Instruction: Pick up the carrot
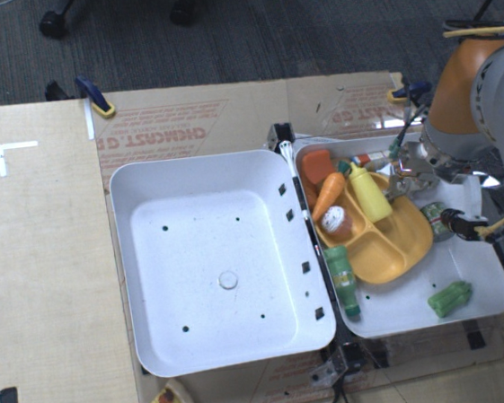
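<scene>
The carrot leans on the yellow divided tray in the right bin, hemmed by a yellow bottle. The gripper hovers nearby; whether it grips anything, I cannot tell. Crowding could cause a wrong grab.

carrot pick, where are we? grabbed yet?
Done: nothing visible yet. The carrot lies in the right bin, leaning on the yellow tray beside the yellow bottle.
In hand: the gripper sits near the bin's far right side, apart from the carrot, with nothing visibly held.
Left: reach the carrot, grasp it, lift it.
</scene>
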Motion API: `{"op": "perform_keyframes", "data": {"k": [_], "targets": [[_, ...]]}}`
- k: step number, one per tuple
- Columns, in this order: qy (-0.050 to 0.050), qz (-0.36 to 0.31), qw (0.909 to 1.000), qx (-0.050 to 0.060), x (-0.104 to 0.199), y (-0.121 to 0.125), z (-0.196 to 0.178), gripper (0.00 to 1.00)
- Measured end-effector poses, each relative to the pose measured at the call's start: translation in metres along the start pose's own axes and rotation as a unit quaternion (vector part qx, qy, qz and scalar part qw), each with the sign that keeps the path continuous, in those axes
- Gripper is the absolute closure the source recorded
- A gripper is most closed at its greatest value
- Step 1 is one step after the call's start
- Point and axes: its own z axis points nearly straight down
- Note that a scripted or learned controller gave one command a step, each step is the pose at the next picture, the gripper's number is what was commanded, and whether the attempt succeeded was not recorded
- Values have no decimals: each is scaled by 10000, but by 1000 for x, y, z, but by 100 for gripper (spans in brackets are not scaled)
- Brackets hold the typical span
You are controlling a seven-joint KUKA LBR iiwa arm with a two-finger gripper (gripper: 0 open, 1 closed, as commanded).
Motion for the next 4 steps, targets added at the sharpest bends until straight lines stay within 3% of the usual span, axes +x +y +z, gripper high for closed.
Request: {"op": "perform_keyframes", "data": {"k": [1,2,3,4], "targets": [[15,0,10000,-10,2,0,0,0],[21,-1463,9892,-14,-11,-95,1,0],[-47,-1408,9900,-29,-19,-94,-9,100],[-95,-936,9955,-55,3,-16,-7,100]]}}
